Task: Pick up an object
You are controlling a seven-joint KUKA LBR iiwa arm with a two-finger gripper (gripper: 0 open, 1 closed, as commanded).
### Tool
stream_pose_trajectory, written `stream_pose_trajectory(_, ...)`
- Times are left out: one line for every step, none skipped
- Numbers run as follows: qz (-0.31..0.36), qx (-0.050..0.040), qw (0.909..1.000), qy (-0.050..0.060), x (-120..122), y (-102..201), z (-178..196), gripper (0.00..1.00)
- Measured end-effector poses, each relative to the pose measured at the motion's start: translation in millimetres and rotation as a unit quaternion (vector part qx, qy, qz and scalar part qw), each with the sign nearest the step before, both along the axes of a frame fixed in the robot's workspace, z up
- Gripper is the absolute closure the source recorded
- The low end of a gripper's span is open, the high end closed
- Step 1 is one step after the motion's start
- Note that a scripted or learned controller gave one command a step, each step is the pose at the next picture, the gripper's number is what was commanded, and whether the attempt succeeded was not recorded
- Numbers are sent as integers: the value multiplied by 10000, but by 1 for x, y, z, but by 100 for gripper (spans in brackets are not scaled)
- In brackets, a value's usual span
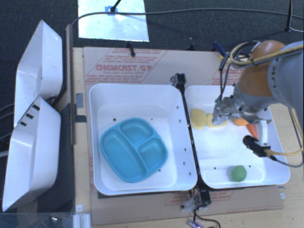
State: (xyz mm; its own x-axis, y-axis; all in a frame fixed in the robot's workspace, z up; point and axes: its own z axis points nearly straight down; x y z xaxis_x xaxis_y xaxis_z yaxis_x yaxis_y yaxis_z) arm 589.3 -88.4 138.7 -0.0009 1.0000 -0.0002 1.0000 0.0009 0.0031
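The grey arm with its orange band is reaching in from the right over the right-hand bin (280,175), its jaws (221,115) hanging low at the bin's upper left part. Directly beside and partly beneath them, two pale yellow objects (198,118) are lying on the bin floor, one a rounded piece close to the divider between the bins, the other a flatter piece touching it and tucked under the wrist. Whether the jaws are spread or pressed together cannot be told from this angle, as the wrist body is covering them.

The yellow pieces are lying just to the left of the jaws as seen from above, so the likely pick is calling for only a slight shift toward the divider before a descent. An orange object (247,124) is peeking out on the far side of the wrist, also close. A green ball (238,173) is sitting well apart, near the bin's lower edge.

In the left bin (109,99), a blue divided tray (134,148) is resting alone, far from the arm. Both bins are sitting side by side on the desk (123,63).
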Motion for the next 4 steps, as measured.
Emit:
stream_pose_trajectory(-1, -1, 10000, -3, 1, 0, 42, 100)
stream_pose_trajectory(-4, -2, 10000, -14, -2, -5, 103, 100)
stream_pose_trajectory(20, 7, 10000, 13, -5, 48, 90, 100)
stream_pose_trajectory(18, 4, 10000, 13, -3, 103, 83, 100)
